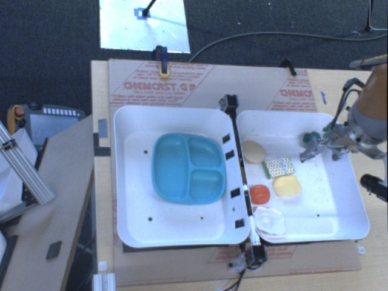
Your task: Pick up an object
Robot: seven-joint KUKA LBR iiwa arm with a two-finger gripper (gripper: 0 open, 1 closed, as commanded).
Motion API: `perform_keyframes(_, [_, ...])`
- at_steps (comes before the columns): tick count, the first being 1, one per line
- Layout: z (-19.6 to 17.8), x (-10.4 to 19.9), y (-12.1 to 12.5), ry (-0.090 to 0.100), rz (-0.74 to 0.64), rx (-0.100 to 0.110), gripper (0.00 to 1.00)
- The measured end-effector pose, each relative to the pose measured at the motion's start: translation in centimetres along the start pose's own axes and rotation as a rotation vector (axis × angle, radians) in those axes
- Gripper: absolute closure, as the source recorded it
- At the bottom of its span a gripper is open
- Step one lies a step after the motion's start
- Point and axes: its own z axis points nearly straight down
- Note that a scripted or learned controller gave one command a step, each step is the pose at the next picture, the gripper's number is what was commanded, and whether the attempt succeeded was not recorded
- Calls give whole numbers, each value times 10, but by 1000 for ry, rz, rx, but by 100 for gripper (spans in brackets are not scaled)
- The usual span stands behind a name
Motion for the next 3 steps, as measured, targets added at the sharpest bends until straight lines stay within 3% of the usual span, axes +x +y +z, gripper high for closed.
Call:
perform_keyframes(1, [-8,1,3,-3,-3,-12,0])
perform_keyframes(3, [95,6,10,0,-1,-15,0])
